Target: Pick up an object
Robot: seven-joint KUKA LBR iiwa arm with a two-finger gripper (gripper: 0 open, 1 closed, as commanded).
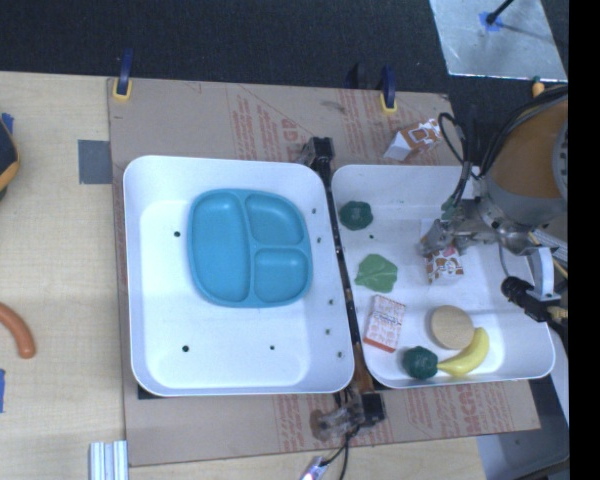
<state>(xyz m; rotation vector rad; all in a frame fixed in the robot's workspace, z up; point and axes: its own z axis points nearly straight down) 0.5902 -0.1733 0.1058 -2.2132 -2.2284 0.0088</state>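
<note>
Our gripper (448, 236) hangs over the small carton (445, 264) in the right bin (520, 368); we cannot tell the jaws' state. A skewed descent could just nudge the carton aside and close on air.

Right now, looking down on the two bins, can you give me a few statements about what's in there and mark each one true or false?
1. The blue divided plate lies in the left bin. True.
2. The banana lies in the left bin. False: it lies in the right bin, near its front edge, beside the round tan disc.
3. A sausage lies on the bench outside both bins. True.
4. The gripper hangs over the blue divided plate. False: it is over the right bin, at a small red and white packet.
5. The green leaf is in the right bin. True.
</note>
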